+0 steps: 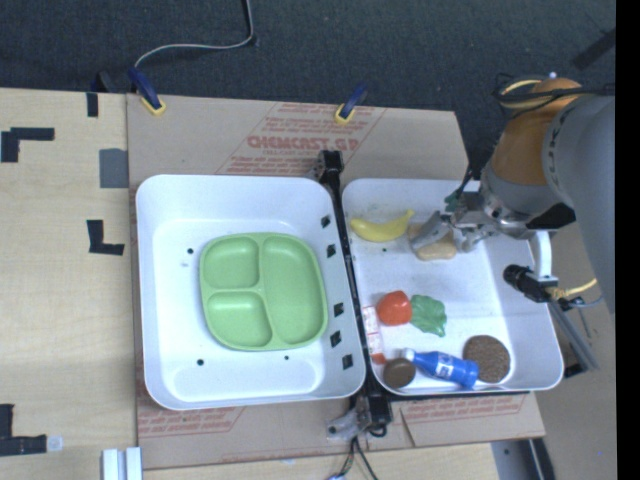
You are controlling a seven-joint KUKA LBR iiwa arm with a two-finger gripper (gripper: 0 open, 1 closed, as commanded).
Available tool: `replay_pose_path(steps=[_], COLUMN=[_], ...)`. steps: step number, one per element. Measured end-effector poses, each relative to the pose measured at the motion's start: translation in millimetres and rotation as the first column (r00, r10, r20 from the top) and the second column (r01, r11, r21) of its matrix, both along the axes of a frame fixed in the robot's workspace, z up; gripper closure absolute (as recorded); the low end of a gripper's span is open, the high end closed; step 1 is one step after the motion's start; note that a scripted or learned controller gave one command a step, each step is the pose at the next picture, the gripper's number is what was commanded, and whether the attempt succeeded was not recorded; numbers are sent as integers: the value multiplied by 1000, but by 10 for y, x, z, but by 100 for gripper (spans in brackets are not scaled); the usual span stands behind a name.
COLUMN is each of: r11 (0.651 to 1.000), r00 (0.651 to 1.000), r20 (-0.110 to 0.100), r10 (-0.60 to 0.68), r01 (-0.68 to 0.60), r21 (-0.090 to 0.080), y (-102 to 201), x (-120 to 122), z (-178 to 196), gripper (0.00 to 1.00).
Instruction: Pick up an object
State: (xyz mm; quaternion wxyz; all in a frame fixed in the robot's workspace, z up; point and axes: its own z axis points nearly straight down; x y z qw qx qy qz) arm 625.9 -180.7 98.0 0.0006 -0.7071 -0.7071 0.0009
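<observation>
Looking from the near edge first: blue bottle (445, 367) lying flat at the front of my right bin (520, 320), a brown disc (486, 358) just beside it and a smaller brown thing (399, 372) at its other end. Further in, a red and green veggie toy (410, 311), then the banana (382, 228) near the back wall. My tool (446, 231) is down at a tan lump (436, 250) by the banana, but I honestly can't tell if it's gripping or not, so I'd call the pick not yet done. Left bin (165, 268) just has the green divided plate (264, 291). Counter (60, 298) is pale wood with cardboard under the bins, dark carpet beyond.
</observation>
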Motion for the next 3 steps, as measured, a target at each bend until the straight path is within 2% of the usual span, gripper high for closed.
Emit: replay_pose_path(steps=[1,2,3], r11=[1000,1000,1000], r00=[1000,1000,1000], r20=[7,-2,8], r10=[2,3,1], r01=[-2,-3,-1], r21=[-3,3,-1], y=[-279,757,827], x=[362,215,448], z=[1198,386,-84], gripper=[0,0,0])
